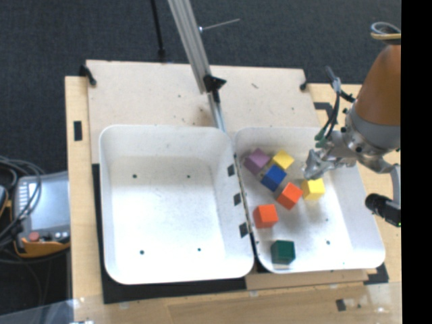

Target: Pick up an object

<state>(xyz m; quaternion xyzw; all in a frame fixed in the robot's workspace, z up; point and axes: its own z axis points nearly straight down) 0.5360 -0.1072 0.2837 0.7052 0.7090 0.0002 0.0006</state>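
The claw (314,169) hangs low over the right bin (358,245), at its upper middle part. The tips of the claw are just above the yellow cube (314,189), at its upper left corner. I cannot tell how far the claw is open, and no block is seen between its tips.

This yellow cube lies directly below the claw. It is a cube, so it has no long axis; its edges stand almost square to the bin walls, only a little turned.

To the lower left of the claw, just beside the yellow cube, is an orange cube (290,196), turned like a diamond. Left of the claw is a blue cube (274,178), and touching it from above a second, smaller yellow block (283,160). Further left lies a purple block (256,160). A second orange block (266,215) sits lower left, apart from the group. A green cube (283,252) is far below the claw, near the front wall of the bin.

The left bin (108,201) stands well left of the claw on the counter (142,86).
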